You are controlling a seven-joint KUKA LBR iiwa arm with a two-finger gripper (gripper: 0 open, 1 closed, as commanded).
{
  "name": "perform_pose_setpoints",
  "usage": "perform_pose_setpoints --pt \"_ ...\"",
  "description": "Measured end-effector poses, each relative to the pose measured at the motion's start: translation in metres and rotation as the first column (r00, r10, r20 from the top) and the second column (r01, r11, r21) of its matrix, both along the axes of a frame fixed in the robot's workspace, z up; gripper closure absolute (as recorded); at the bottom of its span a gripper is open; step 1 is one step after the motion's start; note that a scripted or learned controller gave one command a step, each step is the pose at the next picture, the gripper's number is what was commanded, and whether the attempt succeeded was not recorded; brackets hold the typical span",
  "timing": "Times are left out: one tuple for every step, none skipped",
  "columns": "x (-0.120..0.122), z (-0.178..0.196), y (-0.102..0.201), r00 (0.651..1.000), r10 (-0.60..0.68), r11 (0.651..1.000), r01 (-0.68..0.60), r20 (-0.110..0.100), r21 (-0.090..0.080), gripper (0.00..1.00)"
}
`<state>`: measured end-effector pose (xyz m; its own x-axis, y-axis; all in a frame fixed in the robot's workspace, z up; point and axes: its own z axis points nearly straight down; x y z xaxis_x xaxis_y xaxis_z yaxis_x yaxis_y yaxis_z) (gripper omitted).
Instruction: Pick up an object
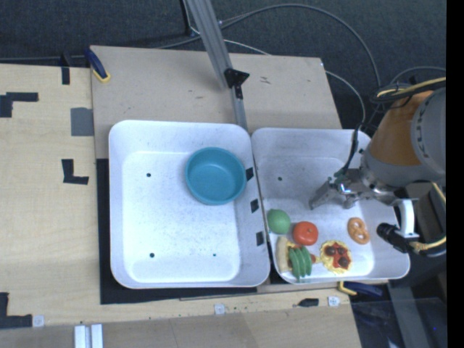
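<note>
The objects on offer lie bunched in the right bin [290, 147], along its 6 o'clock edge. A green ball-like fruit [278, 220] sits nearest the wall between the bins, with a red tomato [306, 232] just beside it at its 4 o'clock. Below these, a green pepper-like piece [300, 260] lies against a pale yellow piece [282, 249], the two touching. At 3 o'clock from the green piece rests a small pizza slice [336, 256], yellow with red spots, and at 1 o'clock from that a pretzel [357, 229], a little apart from the rest.

The gripper [322, 196] hangs over the bare middle of the right bin, at about 12 o'clock from the tomato and 9 o'clock from the pretzel, clear of both. Its fingers [317, 200] are spread apart, pointing toward 8 o'clock, and nothing sits between them. The arm [406, 143] comes in from 3 o'clock, its orange band showing above the grey wrist.

In the left bin [138, 223] a blue bowl [215, 175] stands upright at the bin's 1 o'clock corner, close to the dividing wall. A grey pole [210, 35] slants down from 12 o'clock toward the gap between the bins.
</note>
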<state>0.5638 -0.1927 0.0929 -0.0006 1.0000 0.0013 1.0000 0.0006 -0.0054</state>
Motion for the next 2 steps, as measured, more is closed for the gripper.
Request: perform_pose_setpoints --pt "0.001 0.013 0.000 1.000 0.001 1.000 -0.001 0.005 -0.001 1.00" --pt "0.011 0.062 -0.004 1.000 0.000 1.000 0.000 0.008 -0.002 1.00"
